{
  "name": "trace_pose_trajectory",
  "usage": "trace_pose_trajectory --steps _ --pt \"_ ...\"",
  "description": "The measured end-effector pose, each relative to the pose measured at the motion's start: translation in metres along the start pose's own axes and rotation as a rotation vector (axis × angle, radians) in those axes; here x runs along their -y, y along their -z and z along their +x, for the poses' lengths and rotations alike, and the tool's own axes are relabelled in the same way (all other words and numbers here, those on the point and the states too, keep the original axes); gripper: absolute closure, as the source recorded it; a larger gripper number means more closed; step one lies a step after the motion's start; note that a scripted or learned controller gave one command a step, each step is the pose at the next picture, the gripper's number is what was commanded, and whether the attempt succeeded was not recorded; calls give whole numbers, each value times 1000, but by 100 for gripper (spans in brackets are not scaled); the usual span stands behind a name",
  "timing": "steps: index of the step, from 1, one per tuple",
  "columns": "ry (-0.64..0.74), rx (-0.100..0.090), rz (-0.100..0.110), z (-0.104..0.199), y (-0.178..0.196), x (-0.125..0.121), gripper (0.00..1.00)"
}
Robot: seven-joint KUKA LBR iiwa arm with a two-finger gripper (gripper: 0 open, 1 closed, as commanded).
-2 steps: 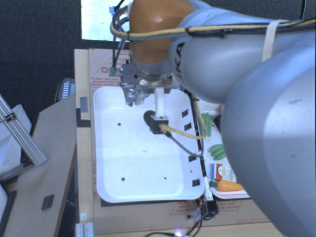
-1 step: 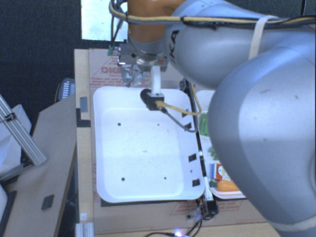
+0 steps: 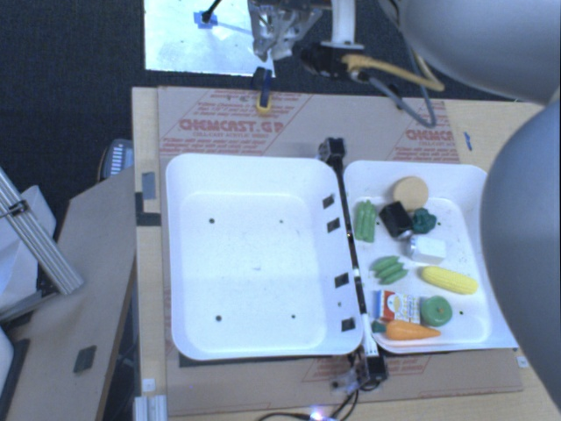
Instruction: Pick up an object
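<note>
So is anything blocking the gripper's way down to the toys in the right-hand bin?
Nothing visible. The gripper hangs high beyond the bins' far edge, above the brown cardboard sheet. The yellow plastic corn cob, orange carrot and other toys lie uncovered in the right white bin.

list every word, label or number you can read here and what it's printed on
"CHEMCAST GP", red print on the brown sheet under the bins, at its upper left.
The same red print on the sheet's upper right: too blurred to read for sure.
Small carton in the right bin: colored label, too small to read.
</note>
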State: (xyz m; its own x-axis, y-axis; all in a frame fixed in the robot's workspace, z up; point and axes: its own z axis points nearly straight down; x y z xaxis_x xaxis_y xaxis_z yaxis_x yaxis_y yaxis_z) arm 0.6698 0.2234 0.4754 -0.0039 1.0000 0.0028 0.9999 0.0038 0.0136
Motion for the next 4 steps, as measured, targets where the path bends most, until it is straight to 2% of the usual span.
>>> trace_pose_trajectory --steps 1,2,3,4 --pt "1 9 34 11 -149 51 100" --pt "1 0 0 11 15 4 100" --pt "-4 9 32 10 -131 4 100" --pt "-4 10 38 9 -285 55 100"
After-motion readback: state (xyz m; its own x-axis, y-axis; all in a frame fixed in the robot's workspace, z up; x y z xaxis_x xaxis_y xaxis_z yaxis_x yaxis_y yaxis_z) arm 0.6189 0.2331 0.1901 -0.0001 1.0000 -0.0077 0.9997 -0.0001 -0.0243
